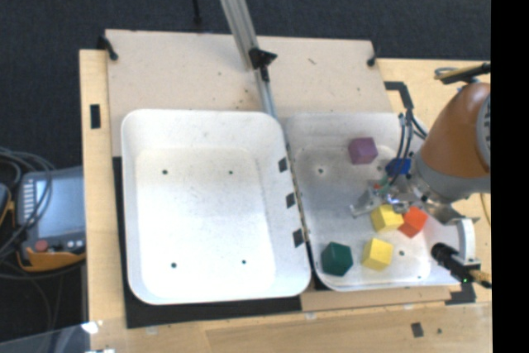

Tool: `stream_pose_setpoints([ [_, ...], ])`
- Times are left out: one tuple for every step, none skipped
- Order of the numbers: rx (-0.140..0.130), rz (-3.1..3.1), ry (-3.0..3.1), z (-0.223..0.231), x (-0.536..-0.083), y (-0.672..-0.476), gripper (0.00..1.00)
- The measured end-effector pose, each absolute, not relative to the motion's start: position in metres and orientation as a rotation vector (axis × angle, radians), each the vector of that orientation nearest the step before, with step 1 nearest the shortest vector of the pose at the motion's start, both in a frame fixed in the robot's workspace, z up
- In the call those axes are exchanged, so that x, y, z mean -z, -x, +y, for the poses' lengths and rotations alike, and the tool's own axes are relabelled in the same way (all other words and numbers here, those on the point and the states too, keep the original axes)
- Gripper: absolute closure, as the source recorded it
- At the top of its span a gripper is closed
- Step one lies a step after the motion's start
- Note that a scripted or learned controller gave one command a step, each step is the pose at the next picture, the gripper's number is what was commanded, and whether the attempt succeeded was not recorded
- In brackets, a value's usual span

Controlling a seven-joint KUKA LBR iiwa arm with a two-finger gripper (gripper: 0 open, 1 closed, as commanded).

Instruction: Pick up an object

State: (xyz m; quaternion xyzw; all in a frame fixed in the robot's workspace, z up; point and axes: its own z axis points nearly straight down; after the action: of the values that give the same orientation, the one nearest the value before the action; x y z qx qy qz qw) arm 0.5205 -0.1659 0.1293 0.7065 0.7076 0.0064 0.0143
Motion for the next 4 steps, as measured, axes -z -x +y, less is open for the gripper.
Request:
stream_pose_setpoints([
  [-0.022,2.19,-2.205,-0.168,-0.139,-0.521,1.0],
  [-0.005,2.218,-2.214,-0.173,-0.198,-0.515,1.0],
  [-0.005,2.219,-2.214,-0.175,-0.24,-0.517,1.0],
  [-0.004,2.221,-2.214,-0.176,-0.275,-0.518,1.0],
])
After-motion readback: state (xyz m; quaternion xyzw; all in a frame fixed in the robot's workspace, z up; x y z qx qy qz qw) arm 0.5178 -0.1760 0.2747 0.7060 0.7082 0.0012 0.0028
